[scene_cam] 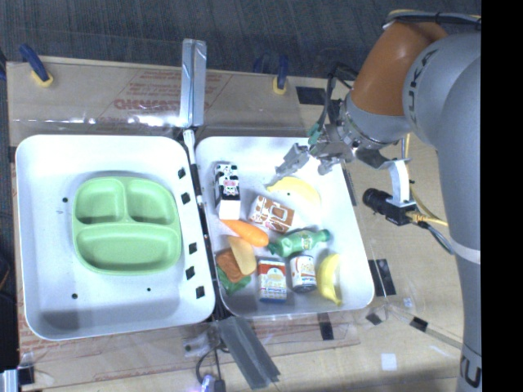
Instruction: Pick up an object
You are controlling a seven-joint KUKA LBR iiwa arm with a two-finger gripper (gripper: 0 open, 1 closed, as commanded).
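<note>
Two white bins (33, 219): one green tray (127, 223), one banana (328, 278).

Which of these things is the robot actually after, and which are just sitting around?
Part of the job:
gripper
yellow piece beneath it
carrot
banana
can
green bottle
cow-print carton

Just lying about:
green divided plate
blue clamps
</note>
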